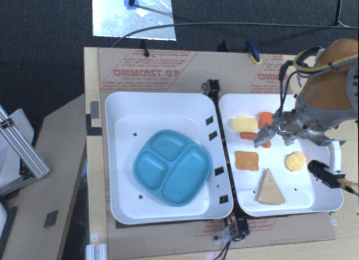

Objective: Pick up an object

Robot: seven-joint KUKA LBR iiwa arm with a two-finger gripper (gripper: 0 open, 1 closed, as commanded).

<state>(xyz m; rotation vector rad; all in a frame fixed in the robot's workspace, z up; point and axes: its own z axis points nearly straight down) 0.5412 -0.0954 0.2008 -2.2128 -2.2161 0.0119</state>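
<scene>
Looking down at a slant on two shallow white bins sitting side by side on a brown board. Holding, in the left bin (120, 141), a blue divided plate (172, 166) with three compartments, lying flat near the bin's middle and turned at an angle to the walls.

Holding, in the right bin (314, 200), a scatter of toy food: a pale yellow block (243, 124) toward the far left corner; an orange carrot-like piece (265, 119) just beside it, partly covered by the gripper; a small orange-red sausage shape (248, 136) below the yellow block; an orange-brown square (246, 161) near the middle; a tan wedge (270, 189) toward the near wall; a yellow corn-like piece (295, 161) to the right of the square. Lying apart from one another, all of these, except the cluster at the far left.

Reaching in from the right, the grey arm with its orange band (331, 82), wrist bent down over the right bin. Hanging low over the far-left cluster, the gripper (265, 136), close to the carrot-like piece and the sausage shape. Not possible to tell how the tool end is set, or whether anything is caught in it.

Reading, on the brown board (147, 69) beyond the bins, red print: "CHEMCAST GP", with smaller lines too blurred to read.
</scene>
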